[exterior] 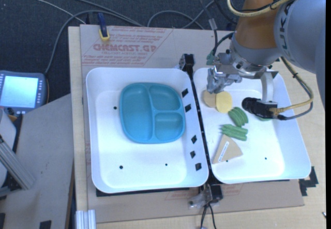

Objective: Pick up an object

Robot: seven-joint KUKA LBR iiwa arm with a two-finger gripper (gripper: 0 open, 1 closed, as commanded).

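Note:
My gripper hangs over the back left part of the right bin. Just below its tip lie a pale tan disc and a yellow round piece, side by side and touching. I see nothing lifted off the bin floor. Nearer the middle of the bin rest a green pod and a second green pod. A tan wedge with a white face sits in front of them.
The left bin holds a blue divided plate. A black ridge with clips separates the two bins. The arm's grey body and orange band loom over the right bin's back edge.

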